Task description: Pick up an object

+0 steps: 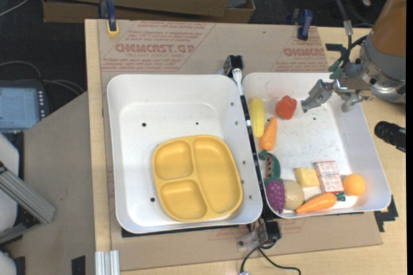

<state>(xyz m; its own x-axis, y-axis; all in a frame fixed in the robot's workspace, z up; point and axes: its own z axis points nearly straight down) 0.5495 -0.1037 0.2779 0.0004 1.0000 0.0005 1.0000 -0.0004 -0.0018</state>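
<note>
From where I sit, nothing has been picked yet; every candidate lies loose in the right bin, at the right of the frame. The nearest to the arm is the small red-orange piece in the bin's upper left part, with a yellow corn cob just to its left and a small carrot below them, both along the left wall. The rest sit crowded in the lower part of the bin: a purple grape bunch, a beige roundish piece, a yellow cheese block, a red-and-white packet, a larger carrot and an orange.

The gripper hangs over the upper right part of that bin, just right of the red-orange piece and apart from it; its fingers read to me as spread, with nothing between them, though they are small and dark at this angle.

So I judge the task at its approach stage; the descent, the closing on one piece and the lift are all left to do.

The left bin holds a yellow divided tray; both bins rest on the cardboard-covered table.
</note>
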